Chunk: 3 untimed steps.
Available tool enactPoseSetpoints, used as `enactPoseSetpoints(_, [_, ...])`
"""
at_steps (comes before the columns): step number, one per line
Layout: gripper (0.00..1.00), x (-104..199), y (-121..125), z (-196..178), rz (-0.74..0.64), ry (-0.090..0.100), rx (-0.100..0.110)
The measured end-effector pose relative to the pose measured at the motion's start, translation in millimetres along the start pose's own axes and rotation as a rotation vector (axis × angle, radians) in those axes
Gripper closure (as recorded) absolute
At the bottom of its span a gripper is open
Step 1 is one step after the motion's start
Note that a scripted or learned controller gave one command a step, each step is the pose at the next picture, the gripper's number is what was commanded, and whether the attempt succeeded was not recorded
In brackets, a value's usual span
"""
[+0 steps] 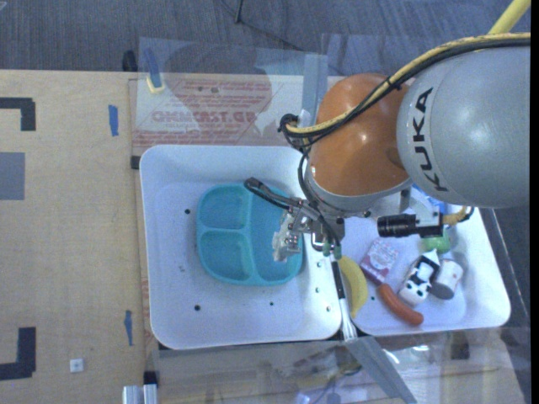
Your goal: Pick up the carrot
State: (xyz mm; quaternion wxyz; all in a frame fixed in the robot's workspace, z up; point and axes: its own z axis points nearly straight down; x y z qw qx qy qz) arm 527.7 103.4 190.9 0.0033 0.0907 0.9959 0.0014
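Camera view: the gripper [290, 236] hangs over the right edge of the teal divided tray [240, 244] in the left bin [168, 301]; how it stands, I cannot tell. The carrot [399, 304] lies in the crowded right bin [493, 297], near its front rim, just beside the banana [354, 283].

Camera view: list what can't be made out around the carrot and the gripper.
- Gripper: fingers small and blurred against the blue tray; open or shut unclear.
- Carrot: whole, but whether it touches the banana is unclear.
- Right bin: its far part is hidden under the arm.
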Motion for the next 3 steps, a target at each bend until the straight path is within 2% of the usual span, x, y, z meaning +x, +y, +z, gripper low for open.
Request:
enactPoseSetpoints(1, [1.00, -97.7, -52.9, 4.9, 0.050, -0.001, 0.001])
enactPoseSetpoints(2, [1.00, -60.0, -33.6, 4.9, -0.314, 0.002, 0.000])
enactPoseSetpoints(3, [1.00, -100.3, -11.0, -101.5, -0.196, -0.002, 0.000])
